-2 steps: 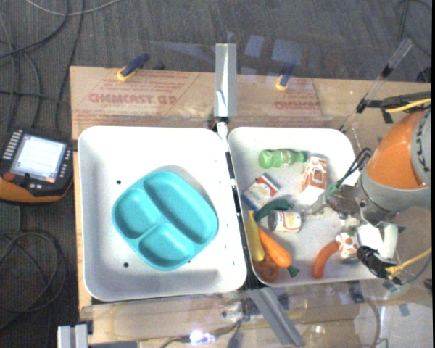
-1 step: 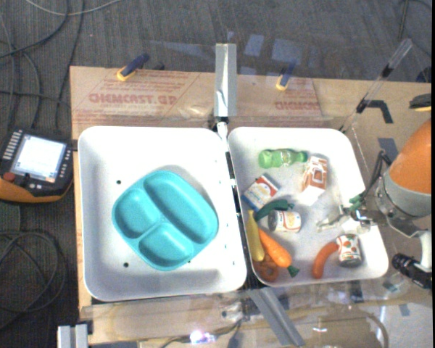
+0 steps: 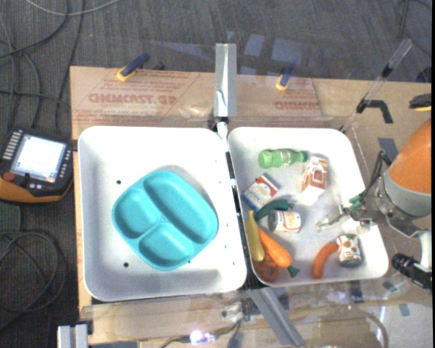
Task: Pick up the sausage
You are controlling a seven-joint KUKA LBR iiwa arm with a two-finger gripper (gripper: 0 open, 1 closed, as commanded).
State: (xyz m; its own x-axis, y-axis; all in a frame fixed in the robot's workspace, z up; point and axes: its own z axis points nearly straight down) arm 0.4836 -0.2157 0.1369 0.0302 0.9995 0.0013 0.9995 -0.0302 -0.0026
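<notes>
Orange-red sausage [image 3: 324, 259] near front right corner of right bin [image 3: 348, 145], beside can [image 3: 349, 250]; gripper [image 3: 338, 216] just above, spread, holding nothing.

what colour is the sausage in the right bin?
Orange-red. The sausage shows best in the camera view, lying near the right bin's front edge beside a small can.

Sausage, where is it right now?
The sausage lies in the right bin, near its front edge, right beside a small can and to the right of the carrot.
</notes>
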